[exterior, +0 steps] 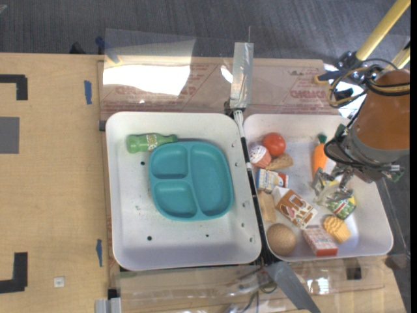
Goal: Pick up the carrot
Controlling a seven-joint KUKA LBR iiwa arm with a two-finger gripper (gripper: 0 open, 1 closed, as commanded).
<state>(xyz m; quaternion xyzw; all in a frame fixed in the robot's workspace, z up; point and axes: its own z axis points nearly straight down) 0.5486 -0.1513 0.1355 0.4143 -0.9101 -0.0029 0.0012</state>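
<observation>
**Carrot crowded at the bin's edge, gripper poised beside it**

The gripper (332, 186) is seen low in the right bin (381, 240), its metal fingers hanging just at five o'clock from the carrot (318, 159). How far the claw is spread cannot be told, and nothing is seen held between its tips. The carrot lies upright near the bin's twelve o'clock wall, close beside the arm.

A miss is the likely risk: the green-labelled packet (343, 207) sits right under the fingers and could be pinched instead, or the carrot could be nudged against the wall and rolled away.

Counted: one carrot, one tomato (274, 143), one teal divided tray (191, 178), one green bottle (150, 141), one brown round item (281, 238), two bins, the left bin (120, 194) included.
</observation>
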